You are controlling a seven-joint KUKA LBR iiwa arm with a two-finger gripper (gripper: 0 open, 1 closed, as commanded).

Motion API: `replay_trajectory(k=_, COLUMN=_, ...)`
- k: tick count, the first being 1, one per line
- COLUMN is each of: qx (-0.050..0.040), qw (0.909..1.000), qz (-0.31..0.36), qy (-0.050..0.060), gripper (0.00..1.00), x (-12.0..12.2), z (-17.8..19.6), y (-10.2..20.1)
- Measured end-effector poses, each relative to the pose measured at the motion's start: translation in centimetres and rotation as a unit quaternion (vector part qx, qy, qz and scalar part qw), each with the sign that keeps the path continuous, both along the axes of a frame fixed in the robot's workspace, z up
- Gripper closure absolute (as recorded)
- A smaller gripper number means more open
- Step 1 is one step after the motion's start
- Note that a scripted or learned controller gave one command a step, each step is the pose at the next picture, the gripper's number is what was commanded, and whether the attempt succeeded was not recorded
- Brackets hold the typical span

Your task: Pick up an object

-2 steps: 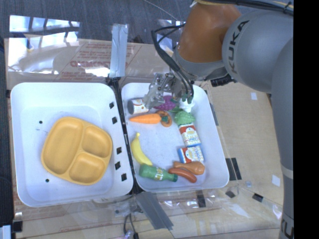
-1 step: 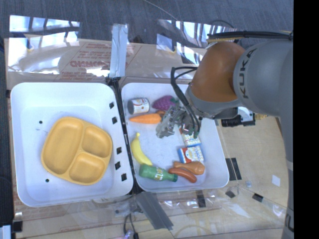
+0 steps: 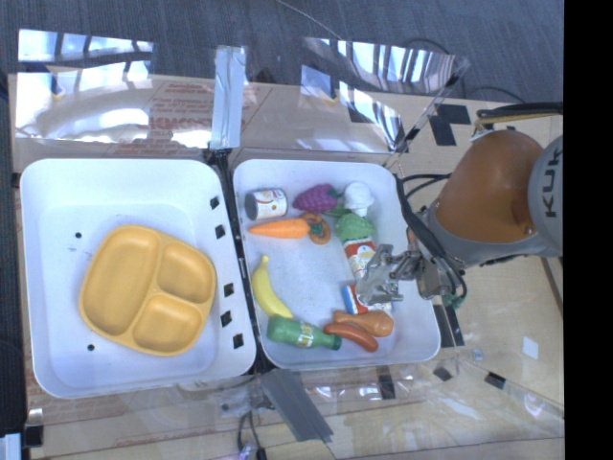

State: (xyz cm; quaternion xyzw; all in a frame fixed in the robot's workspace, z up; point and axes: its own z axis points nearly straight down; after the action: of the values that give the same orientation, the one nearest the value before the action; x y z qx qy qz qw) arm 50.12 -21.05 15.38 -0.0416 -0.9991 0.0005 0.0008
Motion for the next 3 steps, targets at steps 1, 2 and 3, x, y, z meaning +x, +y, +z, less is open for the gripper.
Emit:
replay_trajectory(k=1, qx=0.0015, qw=0.9999, qz=0.012, qy=-0.002, gripper=1.0, x=3.7, z=1.2, y=7.7)
replay_trajectory(k=2, qx=0.0013, qw=0.9997, qz=-0.025, qy=0.0, gripper=1.0, x=7.0, z=-6.3, y=11.1)
replay_trajectory(k=3, qx=0.0007, qw=0.9997, qz=-0.026, qy=-0.001, gripper=0.0, x=7.0, z=-6.2, y=11.0)
